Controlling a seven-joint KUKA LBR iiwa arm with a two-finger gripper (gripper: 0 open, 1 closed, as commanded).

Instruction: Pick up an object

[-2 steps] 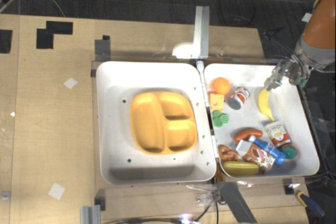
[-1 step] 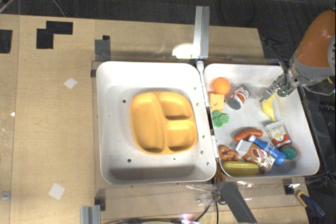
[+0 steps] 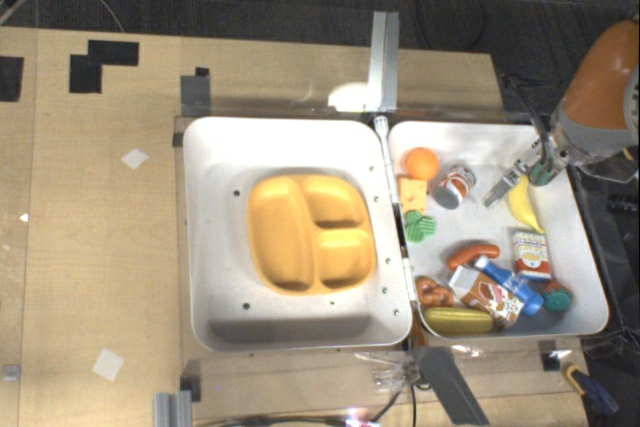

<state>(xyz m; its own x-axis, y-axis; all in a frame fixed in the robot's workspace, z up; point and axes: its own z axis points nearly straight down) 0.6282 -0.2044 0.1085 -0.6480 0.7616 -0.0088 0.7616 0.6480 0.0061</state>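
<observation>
My gripper [image 3: 504, 186] hangs over the upper right part of the right bin [image 3: 590, 255], reaching in from the right under the orange-banded wrist [image 3: 600, 90]. It sits between a small red and silver can [image 3: 455, 186] on its left and a yellow banana [image 3: 524, 205] just below and to its right. I see nothing held in it. An orange ball [image 3: 422, 163], a yellow cheese block [image 3: 412, 194] and a green toy [image 3: 420, 227] lie along the bin's left side.
The right bin's lower half is crowded with a sausage [image 3: 471, 255], a red box [image 3: 531, 255], a blue packet [image 3: 510, 285], a pretzel [image 3: 433, 292] and a yellow-green cob [image 3: 458, 320]. A yellow divided tray [image 3: 310, 230] lies in the left bin [image 3: 215, 215].
</observation>
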